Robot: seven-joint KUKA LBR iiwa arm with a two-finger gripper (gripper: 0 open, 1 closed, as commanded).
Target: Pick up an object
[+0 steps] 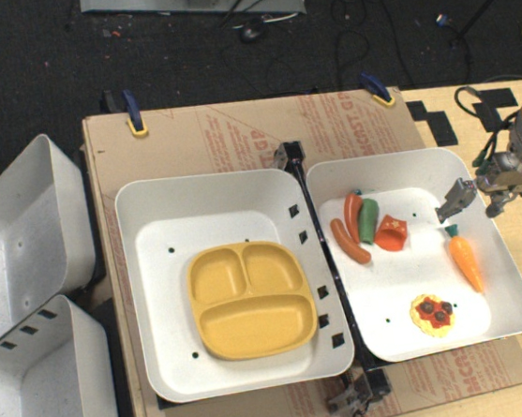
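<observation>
Reaching in from the right edge of the frame, the gripper [475,198] hangs over the upper right part of the right bin [510,314], near its right wall. Two grey fingers [454,198] spread apart, one toward the bin's middle and one toward the rim, and nothing sits between them, so the tool is open and carries nothing.

Just below the gripper, a toy carrot [467,262] lies on the bin floor with its green top pointing up toward the fingers and its tip toward the lower right; it is near the fingers but apart from them. At lower middle of the same bin rests a small round toy pizza [433,314], yellow with dark red spots, well clear of the carrot.

Toward the upper left of the right bin lies a cluster: two orange-red sausages [350,230], a green pepper-like piece [368,220] touching them, and a red piece [391,233] just beside the green one.

Left of centre in the frame, the left bin [145,264] holds a yellow divided tray [251,299] with three compartments. Both bins sit on a brown cardboard sheet [214,133]. At the far left of the frame stand two more white bins [24,279], tilted.
</observation>
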